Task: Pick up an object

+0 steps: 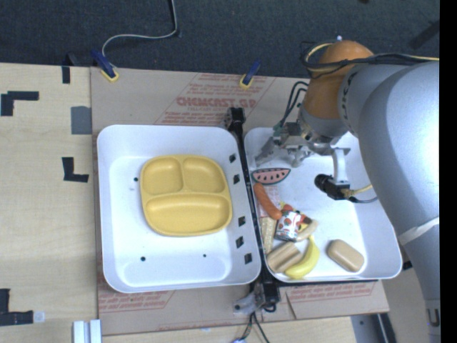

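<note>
My gripper (280,147) hangs over the far left corner of the right bin (371,224), below the orange wrist band (325,91). Just in front of it lies a watermelon slice (271,175), apart from the gripper. Further forward along the bin's left side are an orange carrot (267,201), a small red and white pack (288,225), a tan bun (281,253), a banana (307,260) and a brown bread roll (345,255). I see nothing in the gripper.
The left bin (118,213) holds a yellow divided plate (187,194). The grey arm (403,141) covers the right bin's right side. A black part on a cable (333,186) hangs over the bin's middle. A black clip (235,117) sits where the bins meet.
</note>
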Robot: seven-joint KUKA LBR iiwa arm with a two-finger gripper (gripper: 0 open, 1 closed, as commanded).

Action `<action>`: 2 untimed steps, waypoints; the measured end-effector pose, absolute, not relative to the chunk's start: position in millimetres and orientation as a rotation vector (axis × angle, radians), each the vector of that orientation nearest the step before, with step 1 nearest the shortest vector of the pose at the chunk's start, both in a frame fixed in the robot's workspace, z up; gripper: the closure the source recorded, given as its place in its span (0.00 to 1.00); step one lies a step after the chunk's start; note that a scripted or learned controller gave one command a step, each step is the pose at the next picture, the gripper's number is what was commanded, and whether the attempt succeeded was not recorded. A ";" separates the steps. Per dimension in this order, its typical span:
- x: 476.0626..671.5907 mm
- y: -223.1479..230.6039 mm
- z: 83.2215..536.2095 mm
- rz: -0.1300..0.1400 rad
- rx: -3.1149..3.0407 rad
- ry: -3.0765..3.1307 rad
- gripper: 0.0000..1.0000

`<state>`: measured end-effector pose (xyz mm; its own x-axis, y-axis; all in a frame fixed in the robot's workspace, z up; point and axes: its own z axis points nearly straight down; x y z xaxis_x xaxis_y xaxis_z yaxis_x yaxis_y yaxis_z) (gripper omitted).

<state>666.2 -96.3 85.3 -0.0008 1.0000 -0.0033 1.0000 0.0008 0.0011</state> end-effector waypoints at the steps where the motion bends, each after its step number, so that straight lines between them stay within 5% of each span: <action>1: 666.3 -96.2 95.5 -0.003 2.218 2.221 1.00; 2: 666.3 -96.3 95.5 -0.002 2.217 2.221 0.00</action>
